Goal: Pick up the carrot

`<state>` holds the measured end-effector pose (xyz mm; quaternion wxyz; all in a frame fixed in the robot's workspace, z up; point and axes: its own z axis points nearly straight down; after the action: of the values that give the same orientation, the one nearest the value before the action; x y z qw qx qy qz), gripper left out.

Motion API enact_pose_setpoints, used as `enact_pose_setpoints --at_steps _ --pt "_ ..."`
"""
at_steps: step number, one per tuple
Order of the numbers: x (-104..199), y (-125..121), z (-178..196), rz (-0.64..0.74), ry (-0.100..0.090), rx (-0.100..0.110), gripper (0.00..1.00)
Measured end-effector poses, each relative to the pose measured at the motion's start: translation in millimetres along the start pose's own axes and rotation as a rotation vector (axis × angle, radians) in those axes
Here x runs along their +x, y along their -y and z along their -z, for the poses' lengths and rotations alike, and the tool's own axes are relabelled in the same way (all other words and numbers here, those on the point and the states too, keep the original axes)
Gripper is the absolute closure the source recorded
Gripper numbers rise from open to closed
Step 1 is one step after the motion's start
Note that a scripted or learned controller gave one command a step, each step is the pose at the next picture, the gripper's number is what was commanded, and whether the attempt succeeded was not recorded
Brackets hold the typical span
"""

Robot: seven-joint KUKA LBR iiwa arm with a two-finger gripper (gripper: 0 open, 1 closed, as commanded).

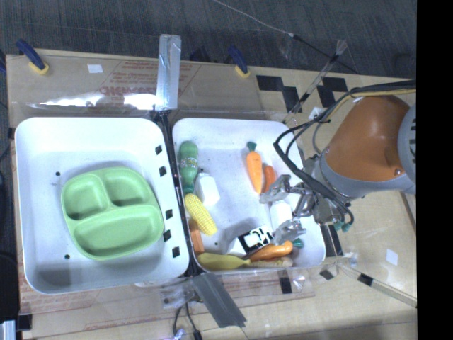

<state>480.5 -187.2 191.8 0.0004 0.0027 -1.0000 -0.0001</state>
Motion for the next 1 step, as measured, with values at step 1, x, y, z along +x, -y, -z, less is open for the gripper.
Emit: enact_pose_setpoints --at_steps 1 --pt "-70.6 23.3 -87.8 -0.219 -0.001 0.0 0.0"
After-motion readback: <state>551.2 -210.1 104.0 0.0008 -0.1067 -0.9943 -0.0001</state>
